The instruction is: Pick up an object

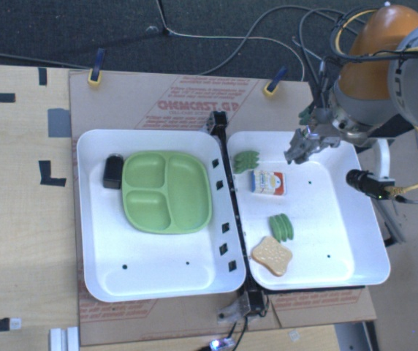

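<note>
I count two white bins, the left bin (92,218) and the right bin (340,225). In the left one I see one green divided plate (166,192) and one small black object (113,172) at its left side. In the right one I count four things: two green leafy-looking pieces, the far one (245,160) and the near one (281,227), perhaps toy vegetables, one small white carton (268,183), and one toast slice (272,256).

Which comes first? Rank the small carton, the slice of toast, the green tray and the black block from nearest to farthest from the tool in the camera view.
From the tool:
1. Small carton, right bin, just below-left.
2. Slice of toast, right bin's near edge.
3. Green tray, left bin.
4. Black block, left bin, beyond the tray.
</note>
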`<state>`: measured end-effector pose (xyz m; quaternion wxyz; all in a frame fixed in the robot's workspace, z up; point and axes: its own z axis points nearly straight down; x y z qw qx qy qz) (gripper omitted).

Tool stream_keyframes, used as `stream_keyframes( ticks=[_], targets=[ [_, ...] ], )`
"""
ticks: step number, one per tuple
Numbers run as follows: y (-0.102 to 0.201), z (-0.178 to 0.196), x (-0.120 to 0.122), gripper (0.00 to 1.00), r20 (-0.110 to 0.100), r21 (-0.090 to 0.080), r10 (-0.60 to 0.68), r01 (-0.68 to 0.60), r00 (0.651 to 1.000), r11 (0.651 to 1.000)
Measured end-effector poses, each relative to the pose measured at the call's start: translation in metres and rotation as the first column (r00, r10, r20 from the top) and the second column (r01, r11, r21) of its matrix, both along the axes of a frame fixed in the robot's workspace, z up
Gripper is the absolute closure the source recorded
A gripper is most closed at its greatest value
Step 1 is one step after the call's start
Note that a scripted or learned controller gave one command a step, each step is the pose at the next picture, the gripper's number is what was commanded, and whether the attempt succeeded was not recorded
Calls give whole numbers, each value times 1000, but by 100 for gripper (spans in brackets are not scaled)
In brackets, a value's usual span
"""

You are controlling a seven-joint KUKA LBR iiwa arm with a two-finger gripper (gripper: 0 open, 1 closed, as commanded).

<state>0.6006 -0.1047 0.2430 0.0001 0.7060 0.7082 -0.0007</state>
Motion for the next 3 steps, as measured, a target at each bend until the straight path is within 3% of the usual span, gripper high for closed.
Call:
stream_keyframes(
  ticks=[1,3],
  targets=[
    [49,-9,-11,100,-1,1,2,-2,1000,1000],
    [157,-24,2,100,-1,1,3,-3,1000,1000]
  ],
)
